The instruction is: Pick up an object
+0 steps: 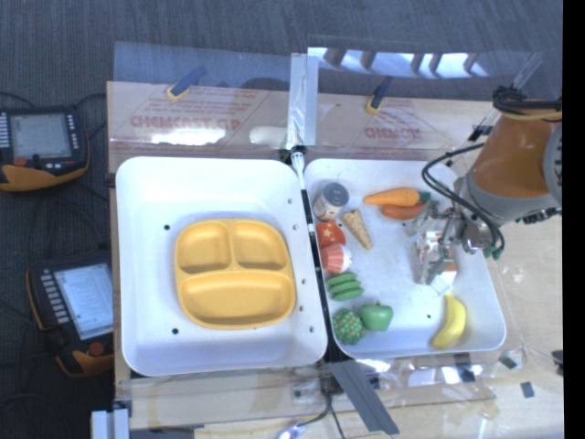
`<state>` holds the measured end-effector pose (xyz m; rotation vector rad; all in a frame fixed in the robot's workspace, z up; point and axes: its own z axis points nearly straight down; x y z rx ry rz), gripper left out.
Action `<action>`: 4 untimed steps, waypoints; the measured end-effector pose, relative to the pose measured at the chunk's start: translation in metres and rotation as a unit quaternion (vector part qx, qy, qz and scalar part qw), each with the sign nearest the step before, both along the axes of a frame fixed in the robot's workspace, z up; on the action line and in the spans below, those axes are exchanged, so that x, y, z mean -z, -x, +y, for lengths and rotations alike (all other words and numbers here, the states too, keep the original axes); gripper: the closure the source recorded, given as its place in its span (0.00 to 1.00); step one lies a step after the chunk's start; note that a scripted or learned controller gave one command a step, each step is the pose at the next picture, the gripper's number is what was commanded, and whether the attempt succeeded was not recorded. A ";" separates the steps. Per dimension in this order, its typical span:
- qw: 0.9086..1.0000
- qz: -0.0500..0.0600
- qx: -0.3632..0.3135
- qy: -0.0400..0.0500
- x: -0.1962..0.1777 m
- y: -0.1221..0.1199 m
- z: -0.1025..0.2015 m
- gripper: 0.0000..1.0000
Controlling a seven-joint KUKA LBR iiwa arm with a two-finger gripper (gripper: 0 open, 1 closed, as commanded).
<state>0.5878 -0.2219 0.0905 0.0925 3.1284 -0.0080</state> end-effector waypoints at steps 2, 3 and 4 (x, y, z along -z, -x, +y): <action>0.977 -0.004 0.213 -0.003 -0.001 0.038 0.024 0.00; 0.966 -0.006 0.260 -0.004 -0.001 0.077 0.018 0.00; 0.967 -0.002 0.254 -0.003 0.001 -0.033 0.002 0.00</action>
